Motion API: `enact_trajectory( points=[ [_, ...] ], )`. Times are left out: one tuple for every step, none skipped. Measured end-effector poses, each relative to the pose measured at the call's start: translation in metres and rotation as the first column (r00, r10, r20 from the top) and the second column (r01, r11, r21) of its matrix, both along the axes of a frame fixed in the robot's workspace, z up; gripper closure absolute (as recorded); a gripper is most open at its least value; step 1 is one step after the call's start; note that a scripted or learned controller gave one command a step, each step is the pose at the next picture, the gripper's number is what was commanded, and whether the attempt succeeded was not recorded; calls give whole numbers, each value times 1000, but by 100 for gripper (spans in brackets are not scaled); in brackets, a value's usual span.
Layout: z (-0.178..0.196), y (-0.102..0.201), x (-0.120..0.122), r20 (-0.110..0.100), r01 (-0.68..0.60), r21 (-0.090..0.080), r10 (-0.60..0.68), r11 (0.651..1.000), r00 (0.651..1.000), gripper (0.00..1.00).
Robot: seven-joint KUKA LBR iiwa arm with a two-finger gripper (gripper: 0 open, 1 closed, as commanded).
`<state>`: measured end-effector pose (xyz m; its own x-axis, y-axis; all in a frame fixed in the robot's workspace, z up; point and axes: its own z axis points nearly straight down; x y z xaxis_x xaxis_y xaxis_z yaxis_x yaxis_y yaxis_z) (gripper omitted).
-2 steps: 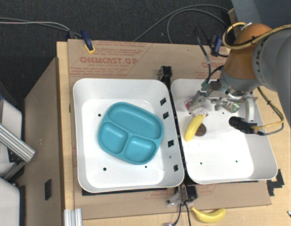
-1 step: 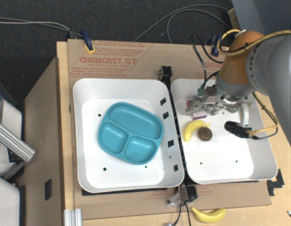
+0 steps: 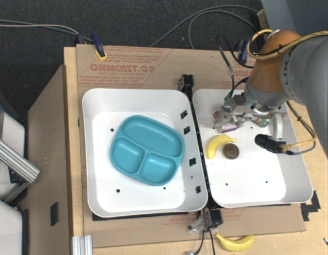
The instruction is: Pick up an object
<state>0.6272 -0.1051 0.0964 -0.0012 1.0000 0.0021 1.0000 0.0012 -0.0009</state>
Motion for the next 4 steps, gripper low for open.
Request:
enact_trajectory(
  points=[
    [62,-7,3,8,1,-3,-1,1000,1000,100],
    [125,-14,6,9,0,-4,0,1000,1000,100],
    [170,-9,6,8,-1,-3,1,1000,1000,100],
    [174,47,4,1,-5,0,5,1000,1000,100]
  ],
)
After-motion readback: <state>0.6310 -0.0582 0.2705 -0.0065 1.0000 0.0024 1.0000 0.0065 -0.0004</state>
